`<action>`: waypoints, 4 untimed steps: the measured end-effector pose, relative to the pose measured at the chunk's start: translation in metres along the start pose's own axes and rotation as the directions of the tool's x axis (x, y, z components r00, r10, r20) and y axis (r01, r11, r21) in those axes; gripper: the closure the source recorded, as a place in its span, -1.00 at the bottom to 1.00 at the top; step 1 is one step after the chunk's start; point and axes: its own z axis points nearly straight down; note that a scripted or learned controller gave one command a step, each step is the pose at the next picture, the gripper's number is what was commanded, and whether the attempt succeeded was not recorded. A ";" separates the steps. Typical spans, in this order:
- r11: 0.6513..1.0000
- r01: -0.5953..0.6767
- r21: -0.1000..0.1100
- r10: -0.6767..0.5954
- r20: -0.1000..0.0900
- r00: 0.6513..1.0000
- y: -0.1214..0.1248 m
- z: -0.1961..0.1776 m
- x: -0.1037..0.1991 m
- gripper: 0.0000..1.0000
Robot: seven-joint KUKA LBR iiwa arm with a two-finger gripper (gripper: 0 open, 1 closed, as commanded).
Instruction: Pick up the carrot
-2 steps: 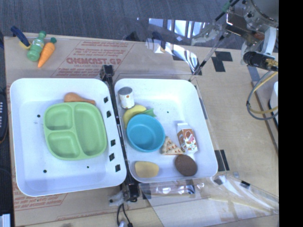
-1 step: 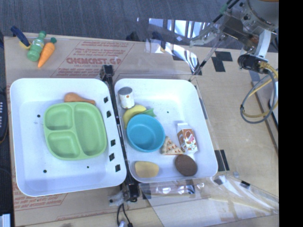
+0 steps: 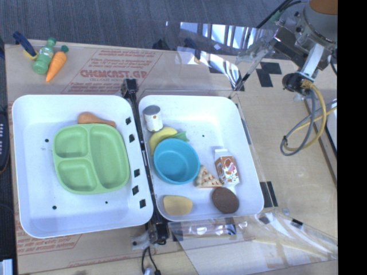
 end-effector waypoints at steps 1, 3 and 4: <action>0.957 -0.289 0.006 0.289 -0.002 0.957 0.021 0.083 0.025 -1.00; 0.841 -0.541 -0.002 0.541 -0.005 0.841 0.022 0.041 0.019 -1.00; 0.778 -0.628 0.004 0.628 0.000 0.778 -0.012 0.104 0.060 -1.00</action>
